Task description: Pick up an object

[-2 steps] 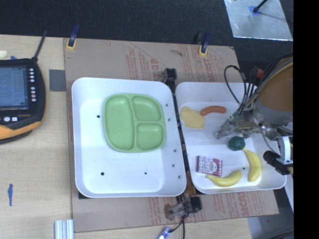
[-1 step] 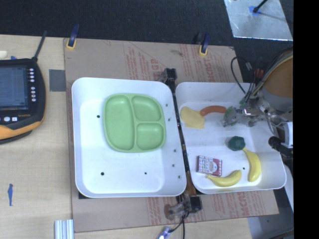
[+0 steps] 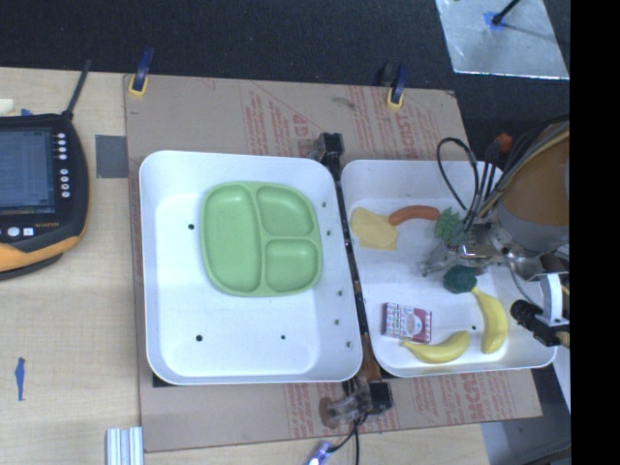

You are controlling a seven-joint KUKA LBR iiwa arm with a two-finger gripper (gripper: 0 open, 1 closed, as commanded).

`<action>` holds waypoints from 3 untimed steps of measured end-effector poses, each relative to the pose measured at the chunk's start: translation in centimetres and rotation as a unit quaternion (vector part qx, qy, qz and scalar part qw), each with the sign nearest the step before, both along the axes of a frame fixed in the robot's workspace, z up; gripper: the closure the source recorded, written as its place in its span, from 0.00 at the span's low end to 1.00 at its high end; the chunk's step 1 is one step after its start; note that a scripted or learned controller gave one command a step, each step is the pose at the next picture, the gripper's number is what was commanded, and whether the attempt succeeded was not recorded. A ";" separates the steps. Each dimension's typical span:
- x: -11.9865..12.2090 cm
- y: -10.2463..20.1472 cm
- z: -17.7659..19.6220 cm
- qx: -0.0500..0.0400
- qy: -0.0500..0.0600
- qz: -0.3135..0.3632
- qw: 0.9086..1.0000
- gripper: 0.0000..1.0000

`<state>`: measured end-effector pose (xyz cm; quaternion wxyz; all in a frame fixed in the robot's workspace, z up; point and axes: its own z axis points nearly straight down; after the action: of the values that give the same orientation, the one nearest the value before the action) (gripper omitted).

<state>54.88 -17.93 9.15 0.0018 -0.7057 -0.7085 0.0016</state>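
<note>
bananas point(image 3: 463, 337) beside red carton point(image 3: 406, 322)

Single fixed camera mounted above bench point(image 3: 77, 356), angled down at slant. Left bin point(image 3: 174, 337) and right bin point(image 3: 387, 177) both framed; arm point(image 3: 542, 192) seen entering at right edge.

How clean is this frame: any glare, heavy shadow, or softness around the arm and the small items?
Camera view: lighting is even, shadows soft; the left bin is bright, near washed out, yet the green plate reads clearly; the gripper area is dim, cluttered and soft; the bananas and small carton are slightly blurred.
</note>
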 end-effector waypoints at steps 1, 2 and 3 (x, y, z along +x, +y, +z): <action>0.0 -0.1 1.0 -0.001 0.001 0.001 1.000 1.00; 0.0 -0.1 1.0 -0.001 0.001 0.001 1.000 0.00; 6.3 1.9 0.0 0.000 -0.001 0.000 1.000 0.00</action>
<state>61.21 -16.04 9.20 0.0009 -0.7055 -0.7087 0.0008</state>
